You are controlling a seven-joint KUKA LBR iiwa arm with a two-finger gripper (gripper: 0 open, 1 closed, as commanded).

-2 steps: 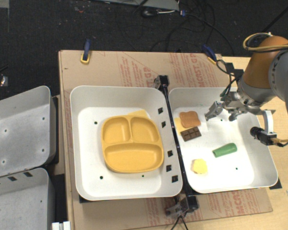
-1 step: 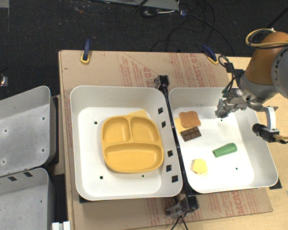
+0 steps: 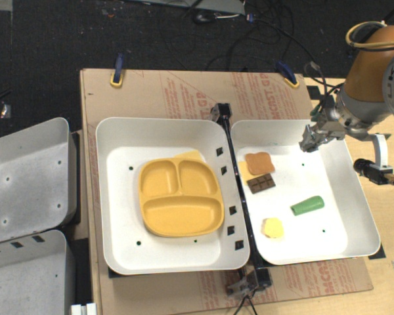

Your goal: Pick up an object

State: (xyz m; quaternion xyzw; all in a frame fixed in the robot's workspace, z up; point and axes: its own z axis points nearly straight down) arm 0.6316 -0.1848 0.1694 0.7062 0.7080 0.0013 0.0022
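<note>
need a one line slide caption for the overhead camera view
Gripper over the right bin, which holds toy food; yellow divided plate in the left bin.

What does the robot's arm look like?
The arm is grey with a big shiny orange band near the top. It ends in a small grey metal gripper. Thin black cables run along its wrist, and a white bracket sticks out of its side.

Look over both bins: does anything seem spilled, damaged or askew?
Nothing stands out. The yellow divided tray lies flat in the left bin; the toast piece, chocolate piece, green piece and yellow piece lie apart in the right bin.
</note>
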